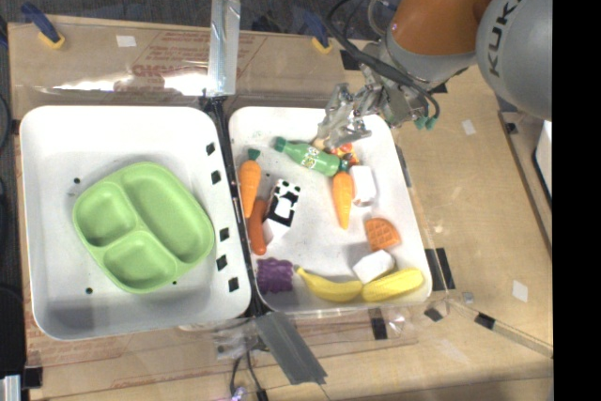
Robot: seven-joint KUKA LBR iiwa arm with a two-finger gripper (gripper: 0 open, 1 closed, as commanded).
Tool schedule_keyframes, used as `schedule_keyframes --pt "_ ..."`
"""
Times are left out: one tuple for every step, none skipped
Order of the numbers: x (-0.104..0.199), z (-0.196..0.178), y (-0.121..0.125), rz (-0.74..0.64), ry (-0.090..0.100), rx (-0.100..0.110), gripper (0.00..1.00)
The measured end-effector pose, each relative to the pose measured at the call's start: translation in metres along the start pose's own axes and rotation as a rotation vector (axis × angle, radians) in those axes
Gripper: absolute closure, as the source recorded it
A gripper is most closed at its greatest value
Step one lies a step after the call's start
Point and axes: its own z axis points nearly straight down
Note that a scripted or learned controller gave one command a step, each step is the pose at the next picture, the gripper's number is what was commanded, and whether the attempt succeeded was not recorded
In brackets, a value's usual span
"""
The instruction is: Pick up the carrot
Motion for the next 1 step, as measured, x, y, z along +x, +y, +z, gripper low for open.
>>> schedule_keyframes --pt "0.0601 -0.0371 -0.0071 -0.136 0.001 0.0 1.0"
